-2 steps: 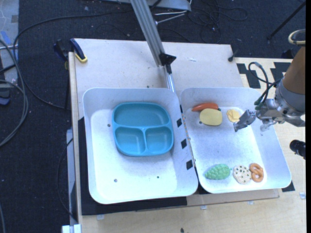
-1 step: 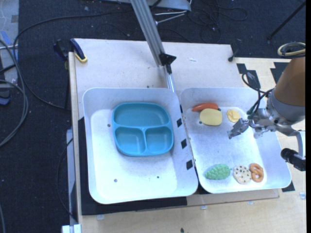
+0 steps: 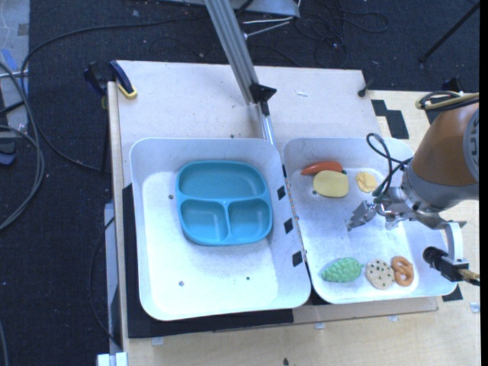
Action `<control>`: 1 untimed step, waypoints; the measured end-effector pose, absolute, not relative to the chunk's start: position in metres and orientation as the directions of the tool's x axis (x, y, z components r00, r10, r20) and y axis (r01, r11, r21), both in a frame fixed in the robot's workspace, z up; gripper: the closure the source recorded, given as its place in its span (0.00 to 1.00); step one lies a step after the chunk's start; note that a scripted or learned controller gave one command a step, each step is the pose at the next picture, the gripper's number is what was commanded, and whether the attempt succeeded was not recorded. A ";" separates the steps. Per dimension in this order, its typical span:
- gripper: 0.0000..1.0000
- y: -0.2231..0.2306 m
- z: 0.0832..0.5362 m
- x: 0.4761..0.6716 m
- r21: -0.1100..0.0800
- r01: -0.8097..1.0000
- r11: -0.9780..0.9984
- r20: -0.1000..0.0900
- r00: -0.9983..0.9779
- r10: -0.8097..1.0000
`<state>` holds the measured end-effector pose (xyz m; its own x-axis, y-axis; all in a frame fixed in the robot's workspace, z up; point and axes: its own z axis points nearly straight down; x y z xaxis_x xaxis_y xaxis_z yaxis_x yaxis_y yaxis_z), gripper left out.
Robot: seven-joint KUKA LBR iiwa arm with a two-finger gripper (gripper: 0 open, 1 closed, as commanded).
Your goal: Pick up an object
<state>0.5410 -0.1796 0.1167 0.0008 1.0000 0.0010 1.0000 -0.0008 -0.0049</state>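
In the right bin lie several toy foods: a yellow piece with a red chili behind it, a small pale yellow piece, a green bumpy piece, a chocolate-chip cookie and a pretzel. My gripper hangs over the middle of this bin, right of the yellow piece and above the cookie. Its grey fingers look spread with nothing between them.
The left bin holds a blue divided tray. A metal pole slants down to the bins' shared back edge. The arm's orange-banded body covers the right bin's far right side. Cables lie on the dark floor around.
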 end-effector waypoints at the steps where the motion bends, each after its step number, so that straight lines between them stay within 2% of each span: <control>1: 1.00 -0.180 0.130 0.542 0.000 1.000 -0.001 0.000 0.001 1.000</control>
<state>0.5423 -0.1799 0.1305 0.0009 1.0000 -0.0005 1.0000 -0.0009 0.0005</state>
